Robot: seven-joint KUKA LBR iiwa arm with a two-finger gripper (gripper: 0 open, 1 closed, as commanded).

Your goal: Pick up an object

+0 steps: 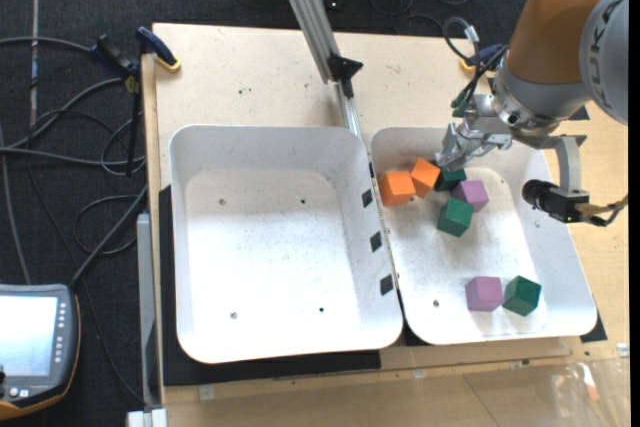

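Note:
The right bin point(560, 300) holds several small cubes. Two orange cubes point(399, 186) point(425, 176) lie side by side near its back left. A purple cube point(473, 194) and a green cube point(455, 216) sit just right of them. Another purple cube point(484, 293) and a green cube point(522, 295) rest near the front. My gripper point(450, 164) hangs low over the back of this bin, right above a dark green cube point(453, 179) beside the second orange cube. Its tips are too hidden to read.
The left bin point(200, 215) stands beside the right one, sharing a middle wall with black clips point(377, 240). A slanted metal pole point(310, 5) reaches from the back to the bins' junction. Cables lie on the floor at left, and a pendant point(30, 345) sits at the lower left.

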